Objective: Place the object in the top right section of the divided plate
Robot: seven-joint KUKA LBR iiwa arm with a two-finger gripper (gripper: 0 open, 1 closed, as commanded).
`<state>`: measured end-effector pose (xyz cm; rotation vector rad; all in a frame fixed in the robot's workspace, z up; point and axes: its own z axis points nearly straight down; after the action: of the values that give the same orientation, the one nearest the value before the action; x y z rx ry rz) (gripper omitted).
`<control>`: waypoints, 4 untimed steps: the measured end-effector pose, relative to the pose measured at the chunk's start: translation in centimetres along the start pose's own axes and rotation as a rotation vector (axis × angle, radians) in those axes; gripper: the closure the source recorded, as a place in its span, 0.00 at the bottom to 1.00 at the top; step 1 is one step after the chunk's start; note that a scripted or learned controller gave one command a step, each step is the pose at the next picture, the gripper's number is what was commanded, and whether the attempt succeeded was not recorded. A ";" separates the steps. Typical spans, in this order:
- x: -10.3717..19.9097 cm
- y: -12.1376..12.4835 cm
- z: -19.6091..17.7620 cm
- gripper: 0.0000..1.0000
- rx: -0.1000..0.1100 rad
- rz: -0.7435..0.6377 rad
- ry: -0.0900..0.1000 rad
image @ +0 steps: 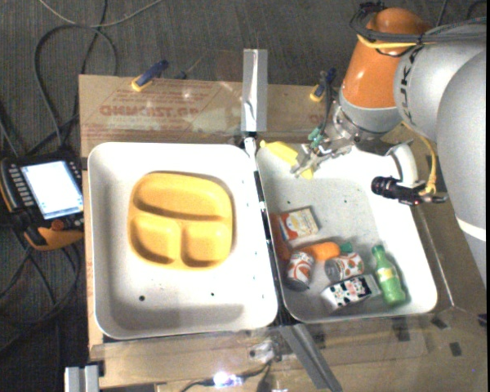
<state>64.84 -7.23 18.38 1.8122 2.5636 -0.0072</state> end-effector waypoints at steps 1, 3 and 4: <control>6.8 1.6 -22.1 1.00 -0.003 0.000 0.003; 18.4 -8.5 -8.0 1.00 0.004 0.260 0.006; 18.1 4.6 -14.9 1.00 -0.002 0.058 0.000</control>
<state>63.13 11.43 33.23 1.8849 2.5096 -0.0049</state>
